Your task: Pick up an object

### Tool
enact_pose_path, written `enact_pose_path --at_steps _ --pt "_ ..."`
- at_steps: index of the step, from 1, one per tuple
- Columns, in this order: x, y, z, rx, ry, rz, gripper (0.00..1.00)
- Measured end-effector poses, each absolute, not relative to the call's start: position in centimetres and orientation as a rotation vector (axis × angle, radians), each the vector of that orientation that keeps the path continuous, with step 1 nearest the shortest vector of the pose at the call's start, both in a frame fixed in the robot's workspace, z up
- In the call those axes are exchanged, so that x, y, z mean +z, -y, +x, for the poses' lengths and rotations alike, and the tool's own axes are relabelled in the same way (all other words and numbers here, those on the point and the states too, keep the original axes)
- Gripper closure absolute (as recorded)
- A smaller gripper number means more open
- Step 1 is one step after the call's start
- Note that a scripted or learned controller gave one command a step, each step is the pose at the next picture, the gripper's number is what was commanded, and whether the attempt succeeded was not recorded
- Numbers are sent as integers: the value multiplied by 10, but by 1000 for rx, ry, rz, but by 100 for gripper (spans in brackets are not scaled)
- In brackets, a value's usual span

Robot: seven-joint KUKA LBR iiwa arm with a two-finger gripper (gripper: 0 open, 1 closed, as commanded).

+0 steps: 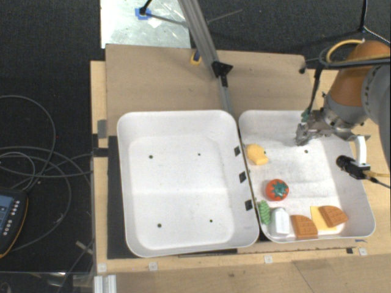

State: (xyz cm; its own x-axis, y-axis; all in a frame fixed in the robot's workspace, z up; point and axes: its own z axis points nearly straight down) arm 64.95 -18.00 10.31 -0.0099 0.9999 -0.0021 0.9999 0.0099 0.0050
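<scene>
My gripper hangs over the far part of the right bin, near its back edge, with nothing visible between its fingers. In that bin lie a yellow piece at the left, a red tomato with a green top in the middle, and along the front edge a green item, a white cup, a brown waffle and a yellow block with a brown waffle on it. All of these lie apart from the gripper, toward the front and left.
The left bin sits beside the right one, joined by black clips. A grey pole slants over the bench at the back. A black and white fitting on the arm hangs over the right bin's right side.
</scene>
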Motion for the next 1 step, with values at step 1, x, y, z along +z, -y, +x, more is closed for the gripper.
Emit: enact_pose_path --at_steps 1 --pt "157 178 662 7 -2223 2209 100"
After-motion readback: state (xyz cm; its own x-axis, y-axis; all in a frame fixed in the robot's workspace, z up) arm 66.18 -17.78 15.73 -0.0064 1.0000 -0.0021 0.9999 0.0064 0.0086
